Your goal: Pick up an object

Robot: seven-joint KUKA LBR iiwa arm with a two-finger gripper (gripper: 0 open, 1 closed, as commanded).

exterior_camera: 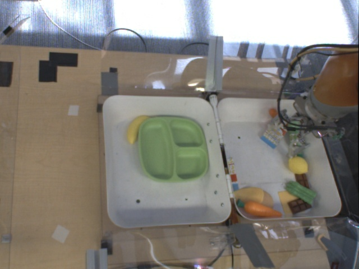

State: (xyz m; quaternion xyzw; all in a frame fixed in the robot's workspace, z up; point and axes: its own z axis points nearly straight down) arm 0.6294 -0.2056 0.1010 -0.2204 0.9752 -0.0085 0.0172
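Two white bins sit side by side on the tabletop (50,167). Left bin (120,206) holds a green divided plate (171,148), 3 compartments, lying flat near the middle. A yellow banana (133,129) is tucked at the plate's upper-left edge, touching it, partly hidden under it.

Right bin (247,144) has the clutter. Near its front wall: orange carrot (261,209) lying crosswise, w/ a pale tan rounded item (251,194) just behind and touching it. To their right, a green pod-like veg (300,190) lies across a yellow block (287,197) and a brown chocolate piece (298,206). A lemon (298,165) sits just above that group. A small white and blue packet (273,134) lies further back, tilted.

Arm (336,88) comes in from the right, grey w/ orange band, over the right bin's back-right corner. Pincer (298,142) hangs just above the lemon, beside the packet; cables and body mask it, so can't tell if it's apart or together, or if anything is gripped.
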